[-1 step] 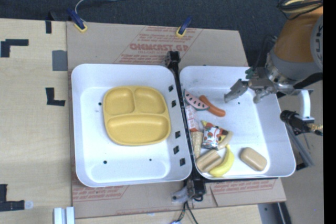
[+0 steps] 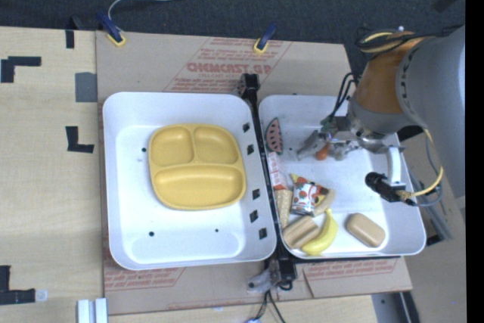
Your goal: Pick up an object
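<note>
Objects crowd the right bin's (image 2: 412,238) front edge — banana (image 2: 324,235), bread roll (image 2: 365,229), snack packet (image 2: 305,196) — while the end effector (image 2: 327,147) hovers mid-bin, fingers spread, over a small orange piece (image 2: 322,153).

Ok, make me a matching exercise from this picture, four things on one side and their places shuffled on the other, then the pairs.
Things:
1. yellow divided plate
2. banana
3. watermelon slice
4. tan bread roll

Places:
A. right bin, near corner on the arm's side
B. left bin, middle
C. right bin, far end by the divider
D. right bin, near edge, beside the hot dog

Pairs: 1-B, 2-D, 3-C, 4-A
</note>
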